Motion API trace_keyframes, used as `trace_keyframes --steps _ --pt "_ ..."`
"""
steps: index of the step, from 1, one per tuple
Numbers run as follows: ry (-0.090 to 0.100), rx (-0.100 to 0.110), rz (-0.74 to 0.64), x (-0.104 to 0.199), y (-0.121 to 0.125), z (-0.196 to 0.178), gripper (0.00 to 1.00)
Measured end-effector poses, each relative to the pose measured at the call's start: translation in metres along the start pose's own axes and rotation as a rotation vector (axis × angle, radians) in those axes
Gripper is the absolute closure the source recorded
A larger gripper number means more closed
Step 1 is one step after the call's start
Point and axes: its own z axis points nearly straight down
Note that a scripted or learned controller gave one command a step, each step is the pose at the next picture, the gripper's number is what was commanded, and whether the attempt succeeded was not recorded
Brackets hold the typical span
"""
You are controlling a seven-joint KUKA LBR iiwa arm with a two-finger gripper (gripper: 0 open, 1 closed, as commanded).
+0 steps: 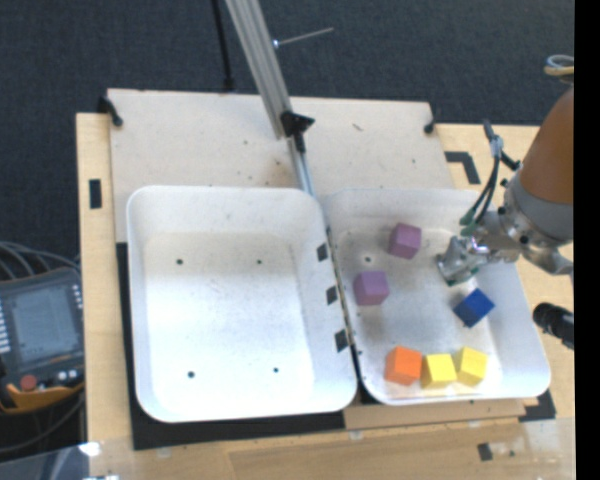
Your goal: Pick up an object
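Candidate objects all sit in the right bin (pixel 520 298). Blue cube (pixel 474 307) is mid-right, tilted on a corner, just below and right of the end effector (pixel 458 264); can't tell if they touch. Two purple cubes further left: one (pixel 405 239) toward the bin's far side, one (pixel 371 288) nearer the divider between the bins. Along the near wall, a row: orange cube (pixel 403 365), then yellow cube (pixel 440 370), then second yellow cube (pixel 472 365), the three touching or nearly so.

End effector is low inside the right bin, between the upper purple cube and the blue one. Nothing visible between its fingers; open or closed, can't tell at this resolution. Arm (pixel 548 178) comes in from the right, orange band above the wrist.

Left bin (pixel 150 268) lies alongside on the surface (pixel 210 138). Aluminium strut (pixel 265 58) rises from the back, ending near the bins' junction. Teach pendant (pixel 35 328) lies off the left edge.
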Motion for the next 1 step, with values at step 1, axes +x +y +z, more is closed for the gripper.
trace_keyframes --steps 1 --pt "0.002 0.005 -0.003 0.0494 0.0289 0.0039 1.00"
